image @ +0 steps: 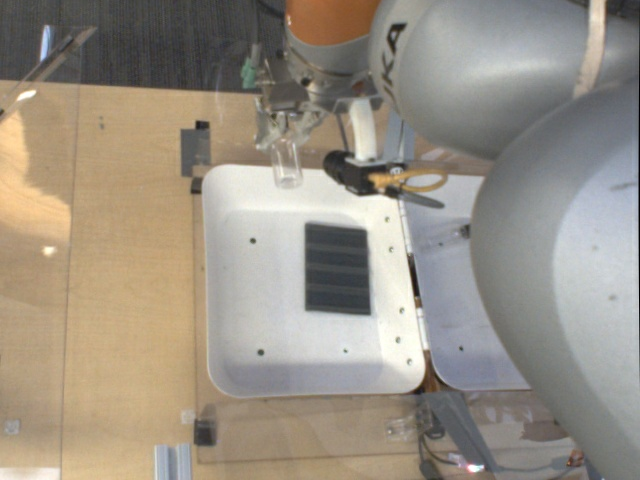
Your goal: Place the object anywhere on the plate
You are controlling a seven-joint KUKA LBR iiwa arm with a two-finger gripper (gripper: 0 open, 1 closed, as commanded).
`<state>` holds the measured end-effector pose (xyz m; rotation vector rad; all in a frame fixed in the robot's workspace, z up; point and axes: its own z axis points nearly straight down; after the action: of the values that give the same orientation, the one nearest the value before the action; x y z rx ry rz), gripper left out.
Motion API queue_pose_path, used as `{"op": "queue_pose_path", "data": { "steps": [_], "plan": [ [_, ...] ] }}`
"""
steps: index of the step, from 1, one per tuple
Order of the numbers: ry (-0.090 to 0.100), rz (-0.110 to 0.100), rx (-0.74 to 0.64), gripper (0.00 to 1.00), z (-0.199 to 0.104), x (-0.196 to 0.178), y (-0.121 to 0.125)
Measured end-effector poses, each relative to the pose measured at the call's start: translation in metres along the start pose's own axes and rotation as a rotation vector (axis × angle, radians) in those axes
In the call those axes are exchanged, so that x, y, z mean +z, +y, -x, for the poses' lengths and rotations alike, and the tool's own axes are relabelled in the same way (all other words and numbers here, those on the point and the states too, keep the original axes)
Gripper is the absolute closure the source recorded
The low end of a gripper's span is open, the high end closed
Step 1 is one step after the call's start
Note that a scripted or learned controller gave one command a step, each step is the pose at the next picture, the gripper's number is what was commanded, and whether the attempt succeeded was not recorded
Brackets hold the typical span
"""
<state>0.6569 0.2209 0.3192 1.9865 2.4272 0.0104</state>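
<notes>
Dark slab (pixel 337 268) lies flat near the middle of the white bin (pixel 250 298) on the left side of the view. It is a dark grey rectangle, longer from far to near than it is wide. It has lines going across its top, like little steps. White floor shows all around it, so it touches none of the bin's walls. The big grey arm (pixel 480 58) comes in from the right and covers much of that side. It has an orange band (pixel 325 8) near its end. The jaws hang down from under the orange band. They are at the far rim of the bin with the slab, close to that bin's far left corner. They look clear, like glass, and I cannot tell if they are apart or together. The jaws are well apart from the slab, which sits nearer to the camera. A second white bin (pixel 450 288) sits just beside the first one, on the right, and the arm hides most of it. Both bins rest on a pale wooden surface (pixel 110 268). A small dark bracket (pixel 197 148) sits on the wood just outside the first bin's far left corner.
</notes>
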Motion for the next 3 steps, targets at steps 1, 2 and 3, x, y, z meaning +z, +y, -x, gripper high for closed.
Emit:
{"op": "queue_pose_path", "data": {
  "steps": [1,2,3],
  "plan": [
    [0.0,-0.007,0.06,1.0,-0.014,0.115,-0.029],
    [-0.002,-0.01,0.585,1.0,-0.017,0.212,-0.042],
    [0.001,-0.001,-0.017,1.0,0.034,0.143,0.005]
  ]
}}
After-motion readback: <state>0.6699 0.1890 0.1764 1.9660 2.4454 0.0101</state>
